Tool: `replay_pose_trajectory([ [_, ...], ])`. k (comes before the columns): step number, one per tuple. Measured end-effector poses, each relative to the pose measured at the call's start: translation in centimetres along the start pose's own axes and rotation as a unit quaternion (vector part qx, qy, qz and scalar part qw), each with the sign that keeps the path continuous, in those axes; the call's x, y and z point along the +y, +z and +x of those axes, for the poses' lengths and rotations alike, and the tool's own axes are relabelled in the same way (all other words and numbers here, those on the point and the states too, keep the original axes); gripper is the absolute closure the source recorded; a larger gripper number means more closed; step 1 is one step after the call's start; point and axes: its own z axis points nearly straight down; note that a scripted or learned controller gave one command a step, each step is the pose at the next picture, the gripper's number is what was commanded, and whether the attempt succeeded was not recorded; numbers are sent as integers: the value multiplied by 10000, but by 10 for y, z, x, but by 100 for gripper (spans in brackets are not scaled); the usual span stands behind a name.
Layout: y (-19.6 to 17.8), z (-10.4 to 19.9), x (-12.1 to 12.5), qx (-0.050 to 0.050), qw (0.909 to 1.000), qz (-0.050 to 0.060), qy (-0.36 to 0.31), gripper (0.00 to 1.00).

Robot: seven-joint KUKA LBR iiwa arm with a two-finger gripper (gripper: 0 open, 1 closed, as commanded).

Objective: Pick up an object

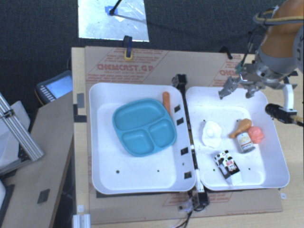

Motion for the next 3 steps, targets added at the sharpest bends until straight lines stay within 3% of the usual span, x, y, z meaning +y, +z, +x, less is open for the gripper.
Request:
replay_pose_trajectory([
  [1, -7, 0, 2, -7, 10000, -59, -9, 0],
  [3, 99, -3, -4, -5, 10000, -41, 3, 0],
])
